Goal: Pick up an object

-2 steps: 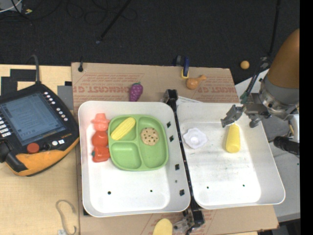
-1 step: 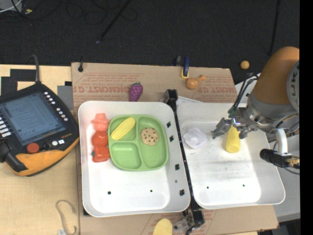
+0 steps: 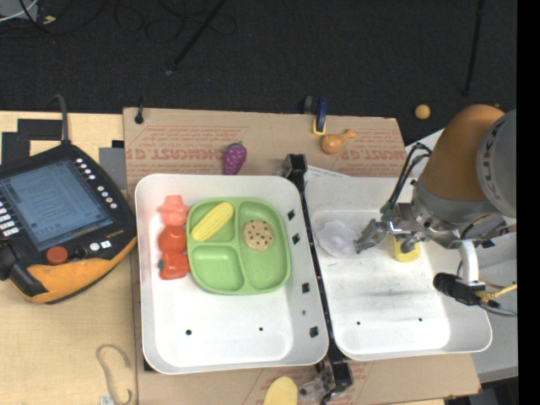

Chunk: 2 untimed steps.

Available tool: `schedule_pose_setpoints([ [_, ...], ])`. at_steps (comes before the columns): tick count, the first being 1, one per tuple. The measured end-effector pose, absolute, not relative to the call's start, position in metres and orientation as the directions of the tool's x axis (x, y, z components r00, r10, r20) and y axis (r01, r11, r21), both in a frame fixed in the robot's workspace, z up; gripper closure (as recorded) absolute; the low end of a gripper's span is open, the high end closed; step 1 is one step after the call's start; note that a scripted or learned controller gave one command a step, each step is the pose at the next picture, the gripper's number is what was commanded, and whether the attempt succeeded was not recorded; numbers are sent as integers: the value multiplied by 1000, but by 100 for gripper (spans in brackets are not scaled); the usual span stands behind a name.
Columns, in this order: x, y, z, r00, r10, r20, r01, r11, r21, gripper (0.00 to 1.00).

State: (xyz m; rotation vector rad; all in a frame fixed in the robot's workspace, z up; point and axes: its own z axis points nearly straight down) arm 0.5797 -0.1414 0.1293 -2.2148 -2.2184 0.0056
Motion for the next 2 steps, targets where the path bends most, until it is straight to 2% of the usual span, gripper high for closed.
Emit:
schedule_pose_setpoints([
  [1,580,-139,85,0,1000,2,1000,0,-4,0],
  [2,581,-140,99,4,1000,2,1000,-4,-1,100],
])
